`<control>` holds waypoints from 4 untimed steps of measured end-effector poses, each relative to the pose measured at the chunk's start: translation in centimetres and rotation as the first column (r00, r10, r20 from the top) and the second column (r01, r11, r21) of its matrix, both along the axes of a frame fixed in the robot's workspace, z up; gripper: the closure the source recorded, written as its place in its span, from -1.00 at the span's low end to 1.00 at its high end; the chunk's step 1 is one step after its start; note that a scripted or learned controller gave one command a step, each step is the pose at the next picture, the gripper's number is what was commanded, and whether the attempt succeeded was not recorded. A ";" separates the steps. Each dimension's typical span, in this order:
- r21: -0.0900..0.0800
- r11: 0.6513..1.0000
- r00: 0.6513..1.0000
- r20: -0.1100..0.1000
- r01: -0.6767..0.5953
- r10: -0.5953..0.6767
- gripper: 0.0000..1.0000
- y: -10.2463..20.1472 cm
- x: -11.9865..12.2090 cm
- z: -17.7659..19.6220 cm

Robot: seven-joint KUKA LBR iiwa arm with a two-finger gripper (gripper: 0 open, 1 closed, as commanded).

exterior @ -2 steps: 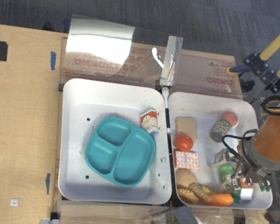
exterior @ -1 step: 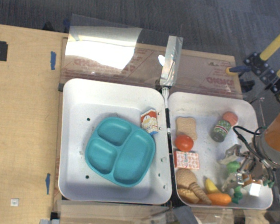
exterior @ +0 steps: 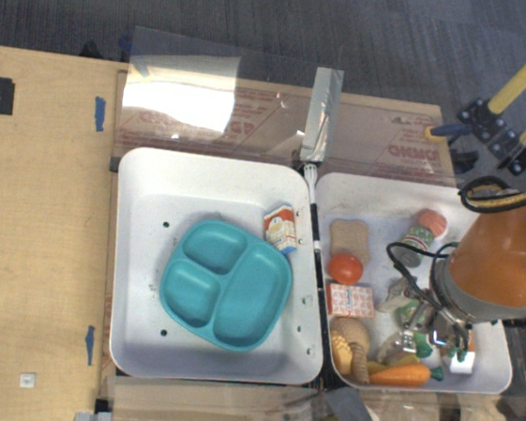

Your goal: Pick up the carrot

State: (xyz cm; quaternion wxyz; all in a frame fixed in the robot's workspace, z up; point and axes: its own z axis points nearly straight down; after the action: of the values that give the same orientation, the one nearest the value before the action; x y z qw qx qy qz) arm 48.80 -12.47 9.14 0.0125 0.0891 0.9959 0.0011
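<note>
The orange carrot [exterior: 401, 373] lies flat along the near wall of the right bin [exterior: 502, 366], pointing left and right. My gripper [exterior: 415, 341] hangs just above it, under the orange wrist band, low among the bin's items. The arm hides the right end of the carrot and the things behind it.
The right bin also holds a red tomato [exterior: 346, 268], a brown bread slice [exterior: 349, 235], a pink-and-white packet [exterior: 352, 301], a tan lumpy item [exterior: 350, 341] and a small bottle [exterior: 423, 228]. In the left bin [exterior: 137, 238] sit a teal divided plate [exterior: 226, 285] and a small carton [exterior: 282, 228].
</note>
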 end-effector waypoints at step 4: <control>-0.005 0.928 0.928 -0.021 0.372 -0.372 -1.00 -8.1 17.0 -0.3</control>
State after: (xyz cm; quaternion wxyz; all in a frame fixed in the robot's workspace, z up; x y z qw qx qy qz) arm 65.85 -20.61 8.82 0.0017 0.2764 0.9610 -0.0025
